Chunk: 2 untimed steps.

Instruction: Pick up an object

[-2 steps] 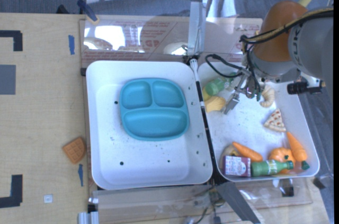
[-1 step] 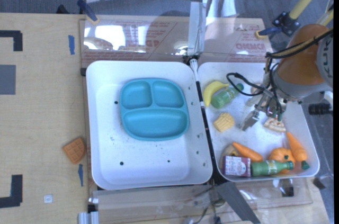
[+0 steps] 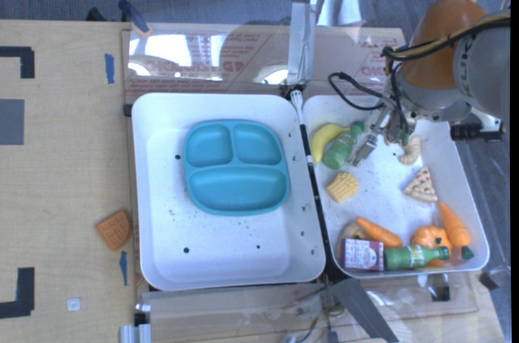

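Several small toy foods lie in the right bin (image 3: 473, 195), and your claw (image 3: 375, 137) hangs over its upper left part. You see its slim metal fingers (image 3: 364, 149) pointing down-left, the tips just beside a pale green bottle-shaped piece (image 3: 340, 149); whether they touch it, and whether they are spread or pressed together, you cannot tell at this slant. That green piece leans against a smooth yellow banana (image 3: 322, 139), partly covering it.

Below them sits a knobbly yellow corn chunk (image 3: 342, 186). To the right you find a pale curved piece (image 3: 411, 149), half hidden by the wrist and hard to name, and a triangular cracker-like wedge (image 3: 422, 186) with red dots. Along the lower wall lie two tapered orange carrots (image 3: 378, 232), (image 3: 453, 225), a rounded orange pumpkin-like lump (image 3: 428, 237), a glossy green bottle (image 3: 417, 256) on its side and a red-and-white carton (image 3: 362, 254), crowded together so their edges overlap.

Your arm (image 3: 442, 57) enters from the right, grey with an orange band, black cables looping off it.

The left bin (image 3: 154, 195) holds a smooth blue plastic divided plate (image 3: 236, 167) with three compartments. On the pale wooden bench (image 3: 61, 171), left of that bin, rests a small waffle-textured brown square (image 3: 114, 229).
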Available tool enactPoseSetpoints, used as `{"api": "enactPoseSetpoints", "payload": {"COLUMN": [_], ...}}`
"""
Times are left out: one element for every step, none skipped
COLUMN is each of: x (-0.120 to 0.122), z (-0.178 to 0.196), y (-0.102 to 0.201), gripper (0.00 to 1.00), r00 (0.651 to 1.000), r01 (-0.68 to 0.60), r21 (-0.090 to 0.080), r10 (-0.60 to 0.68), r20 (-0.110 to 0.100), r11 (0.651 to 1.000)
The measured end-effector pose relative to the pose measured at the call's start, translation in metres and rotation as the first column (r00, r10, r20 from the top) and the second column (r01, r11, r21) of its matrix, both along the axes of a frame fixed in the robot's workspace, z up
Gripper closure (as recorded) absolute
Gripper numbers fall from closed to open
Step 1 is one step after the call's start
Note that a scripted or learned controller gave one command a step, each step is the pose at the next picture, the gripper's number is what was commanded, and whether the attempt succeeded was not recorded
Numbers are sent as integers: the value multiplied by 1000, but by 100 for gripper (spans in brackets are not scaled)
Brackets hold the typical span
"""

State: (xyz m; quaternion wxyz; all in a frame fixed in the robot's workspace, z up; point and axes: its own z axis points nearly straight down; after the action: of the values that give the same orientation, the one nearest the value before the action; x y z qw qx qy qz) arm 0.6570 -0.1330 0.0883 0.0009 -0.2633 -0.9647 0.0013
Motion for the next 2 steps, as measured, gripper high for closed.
{"api": "enactPoseSetpoints", "payload": {"x": [-63, -98], "z": [0, 0], "y": [-70, -70], "gripper": [0, 0], "r00": [995, 964], "r01": [104, 264], "r21": [-3, 3], "r10": [-104, -264], "r20": [10, 13], "r11": [995, 964]}}
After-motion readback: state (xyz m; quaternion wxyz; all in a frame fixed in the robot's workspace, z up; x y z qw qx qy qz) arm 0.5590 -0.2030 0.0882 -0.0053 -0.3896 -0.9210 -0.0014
